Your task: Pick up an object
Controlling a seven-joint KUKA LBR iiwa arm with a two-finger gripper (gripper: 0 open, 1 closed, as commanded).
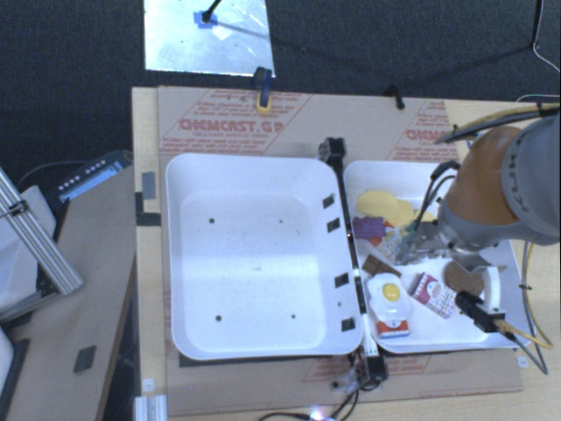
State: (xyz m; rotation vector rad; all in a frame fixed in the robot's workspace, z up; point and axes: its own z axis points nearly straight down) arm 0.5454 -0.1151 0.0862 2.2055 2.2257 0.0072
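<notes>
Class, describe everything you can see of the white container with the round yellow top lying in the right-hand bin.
The white container with the round yellow top looks like smooth plastic, with an orange-red strip along its lower edge. It lies near the front left corner of the right white bin, close beside the wall shared with the other bin. A red and white packet lies just to its right; whether they touch is unclear. The gripper is above it, apart from it.

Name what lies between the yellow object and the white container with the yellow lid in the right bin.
In the camera view, between the yellow object and the white container lie a purple item and a dark brown piece.
</notes>
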